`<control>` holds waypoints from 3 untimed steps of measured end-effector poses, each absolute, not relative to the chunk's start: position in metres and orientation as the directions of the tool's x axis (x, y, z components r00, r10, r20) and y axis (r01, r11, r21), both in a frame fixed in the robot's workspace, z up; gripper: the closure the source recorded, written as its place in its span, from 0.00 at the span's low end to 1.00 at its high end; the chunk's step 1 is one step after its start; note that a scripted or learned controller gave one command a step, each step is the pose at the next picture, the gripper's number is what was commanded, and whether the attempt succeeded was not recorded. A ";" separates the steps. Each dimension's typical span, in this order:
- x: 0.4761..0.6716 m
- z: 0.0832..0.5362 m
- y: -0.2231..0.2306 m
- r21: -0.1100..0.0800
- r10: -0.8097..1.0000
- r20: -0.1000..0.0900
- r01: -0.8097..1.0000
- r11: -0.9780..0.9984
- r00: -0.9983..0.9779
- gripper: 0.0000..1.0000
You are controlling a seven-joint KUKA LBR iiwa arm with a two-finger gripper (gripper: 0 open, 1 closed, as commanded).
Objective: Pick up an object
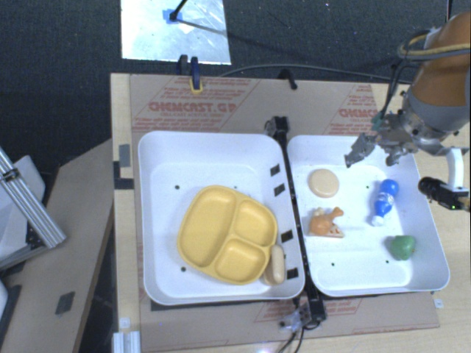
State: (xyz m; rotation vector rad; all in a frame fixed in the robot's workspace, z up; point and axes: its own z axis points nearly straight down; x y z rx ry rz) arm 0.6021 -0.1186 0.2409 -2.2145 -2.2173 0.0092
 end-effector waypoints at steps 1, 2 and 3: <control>0.604 0.247 -0.118 0.001 1.000 0.000 1.000 0.003 -0.003 0.00; 0.600 0.193 -0.127 -0.002 1.000 0.000 1.000 0.001 -0.001 0.00; 0.609 0.146 -0.129 0.000 1.000 -0.001 1.000 0.002 -0.002 0.00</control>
